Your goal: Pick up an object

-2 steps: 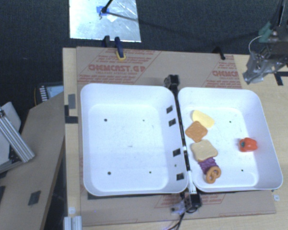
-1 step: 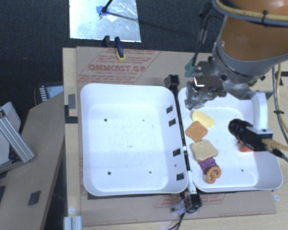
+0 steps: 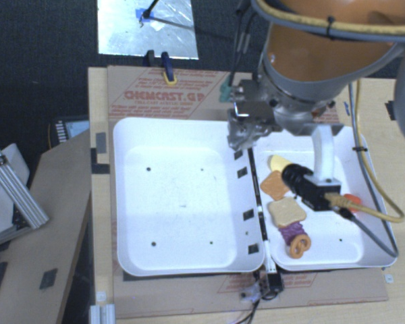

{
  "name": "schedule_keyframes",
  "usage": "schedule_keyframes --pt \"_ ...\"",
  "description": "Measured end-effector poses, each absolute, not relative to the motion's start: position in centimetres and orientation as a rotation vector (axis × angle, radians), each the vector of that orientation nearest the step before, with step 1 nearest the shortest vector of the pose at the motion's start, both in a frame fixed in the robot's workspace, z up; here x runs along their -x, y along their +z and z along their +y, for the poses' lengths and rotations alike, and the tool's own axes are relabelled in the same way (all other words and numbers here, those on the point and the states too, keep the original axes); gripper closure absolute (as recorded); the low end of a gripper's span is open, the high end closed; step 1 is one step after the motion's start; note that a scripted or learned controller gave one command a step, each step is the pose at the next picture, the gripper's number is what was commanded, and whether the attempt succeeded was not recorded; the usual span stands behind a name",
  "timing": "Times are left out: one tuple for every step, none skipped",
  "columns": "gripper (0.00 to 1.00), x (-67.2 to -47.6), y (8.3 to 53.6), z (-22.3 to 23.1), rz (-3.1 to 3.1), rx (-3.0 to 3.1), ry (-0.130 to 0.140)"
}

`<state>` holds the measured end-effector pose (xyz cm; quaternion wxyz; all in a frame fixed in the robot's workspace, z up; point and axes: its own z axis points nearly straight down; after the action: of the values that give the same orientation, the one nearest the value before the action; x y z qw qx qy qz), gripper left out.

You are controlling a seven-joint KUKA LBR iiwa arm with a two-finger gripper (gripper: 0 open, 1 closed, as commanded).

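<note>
A: Camera view, entry one: gripper (image 3: 242,135)?
B: Low over the far end of the divider between the left bin (image 3: 175,201) and the right bin (image 3: 337,245). How far open, and any hold: cannot tell.
A: Entry two: objects?
B: All in the right bin, close to the divider. They form one row whose long axis runs along the divider, far to near: yellow piece (image 3: 278,162), orange square (image 3: 275,185), bread slice (image 3: 287,211), purple piece (image 3: 293,231), brown ring (image 3: 298,247).
A: Orientation?
B: The bread slice lies flat, its long axis roughly across the bin. The orange square is turned corner-on.
</note>
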<state>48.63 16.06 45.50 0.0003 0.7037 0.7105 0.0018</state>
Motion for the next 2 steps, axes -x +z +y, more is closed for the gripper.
schedule_keyframes --pt "1.00 -50.8 54.0 17.5 2.224 -2.211 0.018" --pt "1.00 -49.6 36.6 21.4 2.236 -2.217 -0.023"
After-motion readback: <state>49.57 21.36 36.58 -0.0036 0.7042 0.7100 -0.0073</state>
